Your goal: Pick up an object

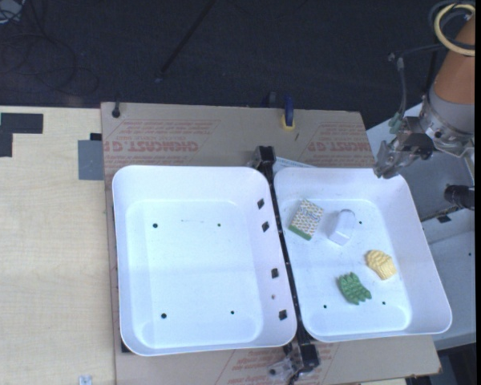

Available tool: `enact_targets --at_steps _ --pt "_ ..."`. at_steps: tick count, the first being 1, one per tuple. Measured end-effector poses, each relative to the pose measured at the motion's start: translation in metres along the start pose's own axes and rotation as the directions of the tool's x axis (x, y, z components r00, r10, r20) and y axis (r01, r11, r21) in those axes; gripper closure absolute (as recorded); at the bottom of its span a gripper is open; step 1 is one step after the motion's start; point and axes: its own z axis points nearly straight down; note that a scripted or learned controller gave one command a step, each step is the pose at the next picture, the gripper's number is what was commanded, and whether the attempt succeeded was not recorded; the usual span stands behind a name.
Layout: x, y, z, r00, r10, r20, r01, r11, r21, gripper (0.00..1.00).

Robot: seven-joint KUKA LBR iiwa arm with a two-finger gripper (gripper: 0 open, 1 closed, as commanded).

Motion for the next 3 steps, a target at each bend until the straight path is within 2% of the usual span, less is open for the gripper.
enact_targets --at_steps 1,2,3 --pt "0.109 -0.012 -0.077 1.000 -0.008 0.000 0.008 1.000 -0.009 1.00" --pt "0.131 -0.013 -0.075 1.000 0.000 0.000 0.000 1.000 -0.001 1.00" --pt "0.169 0.003 -0.051 1.000 -0.001 0.000 0.001 1.000 0.002 1.00"
